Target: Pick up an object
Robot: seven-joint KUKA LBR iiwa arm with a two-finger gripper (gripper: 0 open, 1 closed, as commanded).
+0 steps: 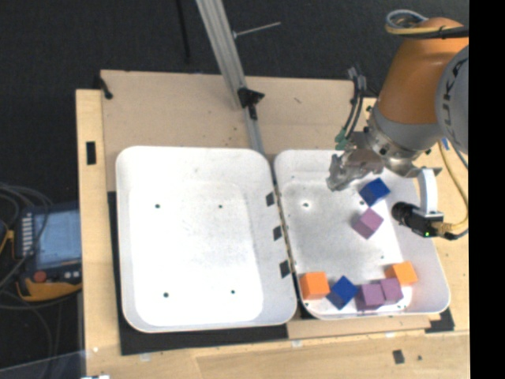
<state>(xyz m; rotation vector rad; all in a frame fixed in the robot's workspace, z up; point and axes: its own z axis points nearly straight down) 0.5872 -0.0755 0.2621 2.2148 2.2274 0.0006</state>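
The pincer [341, 176] hangs low over the upper part of the right bin [312, 235], and whether it stands wide or narrow I cannot tell from this slant; nothing is visibly held. The closest candidate is the blue cube [374, 190], just beside the pincer at about four o'clock, with a purple cube [367, 223] a little further on at about five o'clock. The likely trouble is a descent onto bare bin floor: the pincer sits to the nine-o'clock side of the blue cube rather than over it, so a straight drop would probably close on nothing or nudge the cube toward the wall. The blue cube also looks turned at an angle, which could let it twist out of a squeeze. The remaining cubes crowd the bin's six-o'clock edge, well apart from the pincer: an orange cube [315, 284], a blue one [342, 291], two purple ones touching [379, 294] and another orange [404, 272]. Packed that tightly against the rim, they would be awkward to enter. The left bin [197, 231] lies on the counter [158, 109] at nine o'clock.
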